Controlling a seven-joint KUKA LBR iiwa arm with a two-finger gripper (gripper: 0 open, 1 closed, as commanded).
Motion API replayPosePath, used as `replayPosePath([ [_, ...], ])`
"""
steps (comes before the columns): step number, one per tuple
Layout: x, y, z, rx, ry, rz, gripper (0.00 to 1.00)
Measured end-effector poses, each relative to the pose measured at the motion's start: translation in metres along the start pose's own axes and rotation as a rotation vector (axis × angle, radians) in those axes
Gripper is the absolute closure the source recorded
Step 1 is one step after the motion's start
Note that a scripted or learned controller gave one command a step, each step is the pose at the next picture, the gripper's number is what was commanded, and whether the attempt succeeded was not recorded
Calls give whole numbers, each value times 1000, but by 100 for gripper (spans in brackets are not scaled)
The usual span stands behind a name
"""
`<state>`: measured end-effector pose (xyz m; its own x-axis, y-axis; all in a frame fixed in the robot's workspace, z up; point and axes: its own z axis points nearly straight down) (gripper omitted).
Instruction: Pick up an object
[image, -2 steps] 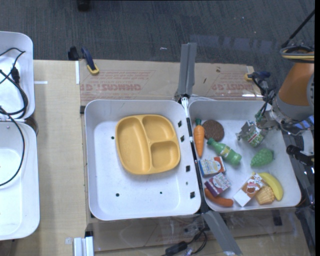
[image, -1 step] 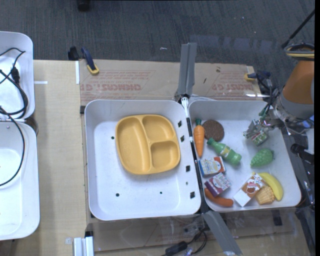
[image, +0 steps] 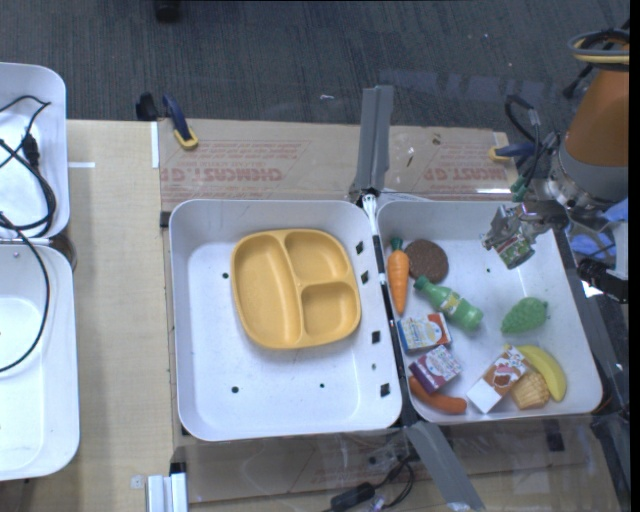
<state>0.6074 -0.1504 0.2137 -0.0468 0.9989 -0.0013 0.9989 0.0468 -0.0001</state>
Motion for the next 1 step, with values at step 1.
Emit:
replayPosePath([
  [1, 0, 0, -8, 1, -1, -2, 100],
])
